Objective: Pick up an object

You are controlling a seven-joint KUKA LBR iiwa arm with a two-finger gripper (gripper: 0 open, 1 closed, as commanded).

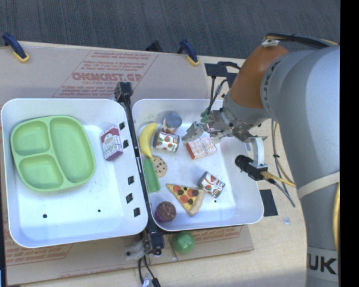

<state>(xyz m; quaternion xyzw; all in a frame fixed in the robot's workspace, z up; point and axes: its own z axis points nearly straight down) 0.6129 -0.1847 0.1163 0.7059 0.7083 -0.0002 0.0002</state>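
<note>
My gripper (197, 130) hangs over the upper middle of the right bin (246, 203), just above and to the left of a small orange and white box (202, 148). To its left stands a red and white can (166, 141), with a blue-topped cup (173, 121) behind it and a yellow banana (146, 140) beside it. Lower in the same bin lie a cookie (160, 167), a green stick (151, 176), a pizza slice (188, 198), a second small can (211, 185) and a dark red ball (165, 211). I see nothing held.
The left bin (78, 223) holds a green divided plate (51, 151) and a red carton (111, 143). A green ball (182, 242) lies outside on the cardboard below the right bin. A black divider (131, 160) runs between the bins. The arm's body covers the right side.
</note>
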